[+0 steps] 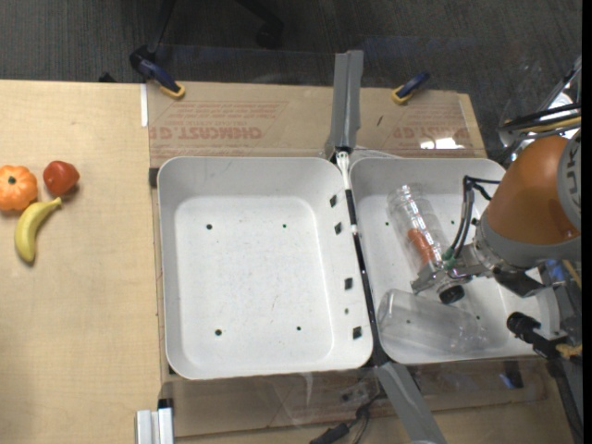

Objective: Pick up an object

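A clear plastic bottle (413,222) with an orange piece inside lies slanted in the right bin (375,211). A clear plastic cup (418,319) lies on its side near that bin's front edge. My gripper (442,282) hangs low over the right bin, at the bottle's lower end and just above the cup. The grey arm with its orange band (536,197) reaches in from the right and hides the bin's right side.
The left bin (185,276) sits beside the right one, across a grey divider (347,109). On the wooden bench at far left lie an orange (16,189), a red fruit (61,178) and a banana (32,229). Cardboard lies behind the bins.
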### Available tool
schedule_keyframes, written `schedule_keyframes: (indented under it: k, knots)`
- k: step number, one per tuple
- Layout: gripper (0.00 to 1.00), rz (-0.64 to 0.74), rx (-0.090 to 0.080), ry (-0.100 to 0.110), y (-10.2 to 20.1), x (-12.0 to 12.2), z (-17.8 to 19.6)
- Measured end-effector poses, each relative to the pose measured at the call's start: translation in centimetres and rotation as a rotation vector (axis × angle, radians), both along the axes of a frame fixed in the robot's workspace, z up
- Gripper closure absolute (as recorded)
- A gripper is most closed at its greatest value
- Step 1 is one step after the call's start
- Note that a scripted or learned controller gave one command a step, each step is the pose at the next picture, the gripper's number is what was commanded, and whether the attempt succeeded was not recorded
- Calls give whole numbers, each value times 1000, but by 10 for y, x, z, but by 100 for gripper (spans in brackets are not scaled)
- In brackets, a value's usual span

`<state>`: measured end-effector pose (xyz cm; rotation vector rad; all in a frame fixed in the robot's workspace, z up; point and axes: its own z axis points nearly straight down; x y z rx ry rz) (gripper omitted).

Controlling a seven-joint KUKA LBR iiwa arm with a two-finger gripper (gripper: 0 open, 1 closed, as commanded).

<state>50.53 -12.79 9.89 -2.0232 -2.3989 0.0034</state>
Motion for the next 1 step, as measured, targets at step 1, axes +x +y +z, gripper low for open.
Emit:
schedule_keyframes:
  k: [1]
  knots:
    - [100,-77,1,-3,86,69,103]
